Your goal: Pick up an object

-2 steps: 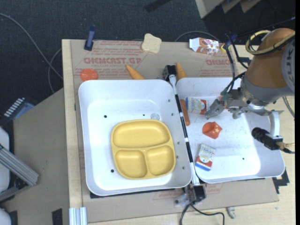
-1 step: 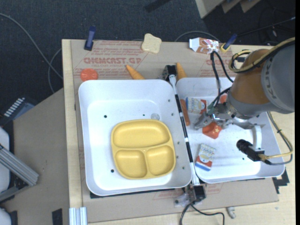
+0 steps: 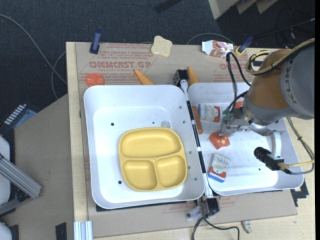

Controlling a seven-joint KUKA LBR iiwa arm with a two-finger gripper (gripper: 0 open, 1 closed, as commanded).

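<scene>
Hovering low in right bin (image 3: 280, 181), gripper (image 3: 228, 128) sits directly above small red object (image 3: 219, 140); contact not discernible, grip state cannot be told. Red object lies near bin's left-centre floor. White-and-orange carton (image 3: 210, 113) just beyond it, toward far wall. Second small carton (image 3: 219, 165) lies nearer front edge, apart from red object. Orange stick (image 3: 198, 121) rests along dividing rim. Left bin (image 3: 100, 134) carries yellow compartment tray (image 3: 152, 158). Arm (image 3: 280, 84) enters from right.

Arm (image 3: 287, 84): cut off at right edge; hides part of right bin (image 3: 250, 181); tool (image 3: 231, 129) fingers indistinct
</scene>
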